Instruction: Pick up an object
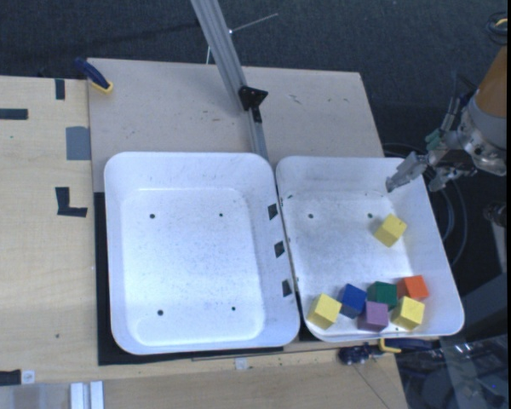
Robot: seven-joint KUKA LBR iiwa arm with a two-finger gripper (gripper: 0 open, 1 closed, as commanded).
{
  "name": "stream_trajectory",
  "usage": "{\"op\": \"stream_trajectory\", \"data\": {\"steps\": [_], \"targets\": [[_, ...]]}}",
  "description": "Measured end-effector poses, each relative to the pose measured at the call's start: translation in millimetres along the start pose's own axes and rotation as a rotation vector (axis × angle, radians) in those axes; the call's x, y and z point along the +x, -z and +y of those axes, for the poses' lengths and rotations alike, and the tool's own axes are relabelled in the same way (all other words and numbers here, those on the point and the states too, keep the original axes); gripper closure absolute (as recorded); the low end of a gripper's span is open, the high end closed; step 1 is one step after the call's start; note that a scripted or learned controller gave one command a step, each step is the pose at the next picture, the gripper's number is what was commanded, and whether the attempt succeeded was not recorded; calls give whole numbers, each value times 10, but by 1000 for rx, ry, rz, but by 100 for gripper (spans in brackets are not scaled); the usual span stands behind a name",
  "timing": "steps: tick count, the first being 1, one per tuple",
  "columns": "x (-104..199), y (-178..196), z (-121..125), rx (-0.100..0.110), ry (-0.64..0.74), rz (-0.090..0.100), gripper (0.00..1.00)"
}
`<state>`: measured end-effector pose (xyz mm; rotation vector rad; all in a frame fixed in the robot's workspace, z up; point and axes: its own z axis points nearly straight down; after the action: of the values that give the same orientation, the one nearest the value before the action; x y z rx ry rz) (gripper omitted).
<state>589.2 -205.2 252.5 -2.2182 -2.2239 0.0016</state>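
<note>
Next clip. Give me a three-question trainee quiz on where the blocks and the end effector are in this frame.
1. True or false: all the blocks lie in the right bin.
2. Which block sits alone: A) purple B) yellow C) blue?
3. Fill in: the end effector is above the right bin's ____ rim.

Key:
1. True.
2. B, the lone yellow block; the purple block and blue block are clustered at the near edge.
3. Far.

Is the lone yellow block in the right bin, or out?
In. The yellow block lies on the floor of the right bin, apart from the cluster near its front edge.
</note>
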Motion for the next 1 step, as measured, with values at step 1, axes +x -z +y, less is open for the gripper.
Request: {"op": "stream_trajectory", "data": {"steps": [1], "targets": [[0, 0, 0, 0, 0, -1, 0]]}}
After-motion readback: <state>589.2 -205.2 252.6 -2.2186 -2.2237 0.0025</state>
